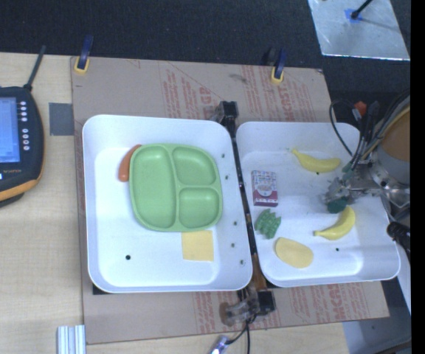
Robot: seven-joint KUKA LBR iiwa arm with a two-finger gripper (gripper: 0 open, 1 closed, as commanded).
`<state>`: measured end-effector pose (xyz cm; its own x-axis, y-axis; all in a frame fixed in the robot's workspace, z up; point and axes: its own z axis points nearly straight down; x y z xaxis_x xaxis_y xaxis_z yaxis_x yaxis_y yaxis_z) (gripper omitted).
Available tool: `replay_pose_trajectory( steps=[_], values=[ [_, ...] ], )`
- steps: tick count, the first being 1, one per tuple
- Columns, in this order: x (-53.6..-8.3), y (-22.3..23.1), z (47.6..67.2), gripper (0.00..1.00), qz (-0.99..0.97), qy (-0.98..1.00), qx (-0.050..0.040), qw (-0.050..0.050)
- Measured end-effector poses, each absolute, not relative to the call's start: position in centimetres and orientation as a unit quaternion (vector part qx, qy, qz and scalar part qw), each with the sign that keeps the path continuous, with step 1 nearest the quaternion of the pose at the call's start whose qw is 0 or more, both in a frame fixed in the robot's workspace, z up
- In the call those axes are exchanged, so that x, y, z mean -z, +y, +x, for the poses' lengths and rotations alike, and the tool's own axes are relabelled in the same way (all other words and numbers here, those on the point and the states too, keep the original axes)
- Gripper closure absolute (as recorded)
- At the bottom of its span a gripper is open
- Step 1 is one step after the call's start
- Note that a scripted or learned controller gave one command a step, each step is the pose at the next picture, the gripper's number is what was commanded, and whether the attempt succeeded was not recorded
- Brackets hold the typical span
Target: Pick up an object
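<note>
My gripper point(337, 197) is low in the right bin point(367, 268), near its right side, between two yellow bananas. One banana point(316, 161) lies toward the back and the other banana point(338, 225) lies just in front of the gripper. A small dark green object point(336, 206) sits right at the gripper's tip, partly hidden by it. Whether it is gripped is unclear. Further left in the same bin are a red and white packet point(264, 187), a green leafy toy point(268, 223) and a pale yellow slice point(294, 252).
The left bin point(105, 264) holds a green divided plate point(175, 187), an orange item point(125, 164) tucked at the plate's left edge, and a yellow square point(198, 245). A tablet controller point(4, 144) lies on the bench at far left. Cables point(345, 135) hang over the right bin's back corner.
</note>
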<state>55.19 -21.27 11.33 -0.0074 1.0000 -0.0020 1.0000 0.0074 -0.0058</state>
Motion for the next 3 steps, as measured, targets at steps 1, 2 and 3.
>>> replay_pose_trajectory(
  steps=[1,2,3],
  values=[
    [-16.3,-19.5,55.7,1.0,-0.705,-0.709,-0.0008,0.001],
    [-20.7,-12.1,57.0,1.0,-0.705,-0.709,-0.0009,0.001],
    [-24.2,-4.6,57.3,1.0,-0.706,-0.709,-0.0007,0.001]
  ],
)
